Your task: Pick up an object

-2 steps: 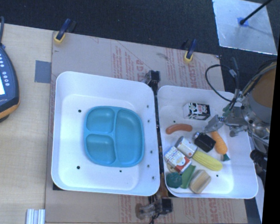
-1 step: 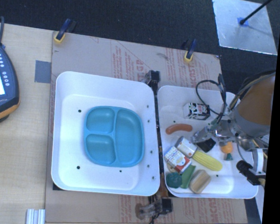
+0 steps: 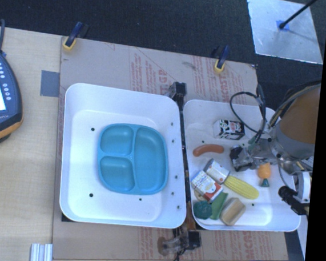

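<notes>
White right bin (image 3: 269, 223): holds hot dog (image 3: 207, 150), corn cob (image 3: 241, 187), carton (image 3: 206, 186), orange piece (image 3: 264, 170).
Gripper (image 3: 242, 157): low, between hot dog and orange piece; grip state cannot be told.
Advice: centre over one separate item, descend straight.

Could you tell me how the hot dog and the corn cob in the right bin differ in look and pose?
The hot dog is reddish-orange and smooth, while the corn cob is yellow and looks thicker. The hot dog lies nearly level across the view; the corn cob slants down toward the right. Both are elongated toy foods lying flat in the right bin.
</notes>
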You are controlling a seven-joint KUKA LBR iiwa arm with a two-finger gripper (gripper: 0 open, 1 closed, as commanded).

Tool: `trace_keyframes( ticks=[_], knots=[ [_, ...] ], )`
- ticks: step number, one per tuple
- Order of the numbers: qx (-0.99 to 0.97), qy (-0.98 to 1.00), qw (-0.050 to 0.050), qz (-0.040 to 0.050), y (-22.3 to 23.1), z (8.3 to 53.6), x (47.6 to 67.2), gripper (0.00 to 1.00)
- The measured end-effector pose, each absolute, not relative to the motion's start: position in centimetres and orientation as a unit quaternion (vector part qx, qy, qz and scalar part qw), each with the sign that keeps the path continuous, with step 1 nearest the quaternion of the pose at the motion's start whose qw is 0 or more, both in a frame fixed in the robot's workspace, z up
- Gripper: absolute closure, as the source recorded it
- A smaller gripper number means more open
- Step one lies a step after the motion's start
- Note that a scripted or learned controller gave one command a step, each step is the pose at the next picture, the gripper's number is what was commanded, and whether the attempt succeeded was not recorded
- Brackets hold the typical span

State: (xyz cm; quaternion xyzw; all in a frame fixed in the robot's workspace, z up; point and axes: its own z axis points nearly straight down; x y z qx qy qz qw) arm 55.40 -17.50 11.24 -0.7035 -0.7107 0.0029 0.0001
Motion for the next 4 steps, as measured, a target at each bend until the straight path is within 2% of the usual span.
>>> trace_keyframes(
  ticks=[1,2,3,4],
  knots=[
    [-0.704,-0.710,0.001,0.0020,-12.8,13.7,58.4,1.00],
    [-0.706,-0.708,0.001,0.0005,-11.7,19.6,56.8,1.00],
    [-0.705,-0.710,0.001,0.0018,-6.4,20.5,55.3,1.00],
    [-0.704,-0.710,0.001,0.0019,-2.4,21.6,56.2,1.00]
  ],
)
